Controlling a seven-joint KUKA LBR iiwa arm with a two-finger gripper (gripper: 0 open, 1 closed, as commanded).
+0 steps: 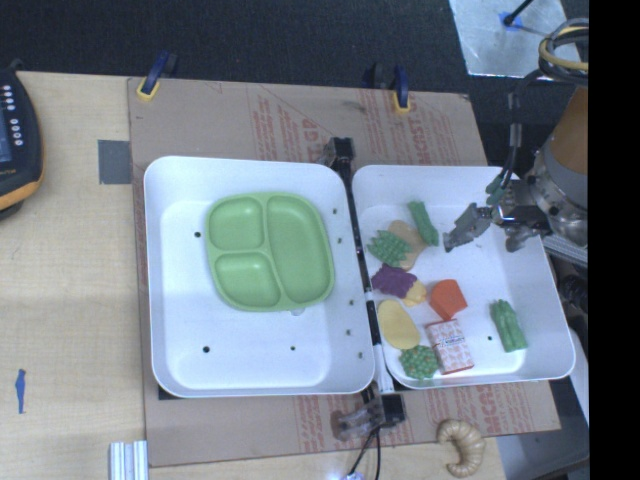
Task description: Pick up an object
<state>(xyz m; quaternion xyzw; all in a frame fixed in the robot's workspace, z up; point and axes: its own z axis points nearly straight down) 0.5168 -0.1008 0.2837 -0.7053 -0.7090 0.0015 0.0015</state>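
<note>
Smooth green divided plate [270, 250], glossy white bin [180, 358]

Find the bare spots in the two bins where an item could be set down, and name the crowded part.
Left bin: bare floor all round the green divided plate, widest below it. Right bin: bare floor between the red block and the green vegetable, and under the tool. Crowded: the right bin's left side, from the purple piece down to the carton.

A croissant [462, 444] lay off the bins on the cardboard [300, 118]; blue clamps [401, 88] pinned its far edge.
</note>
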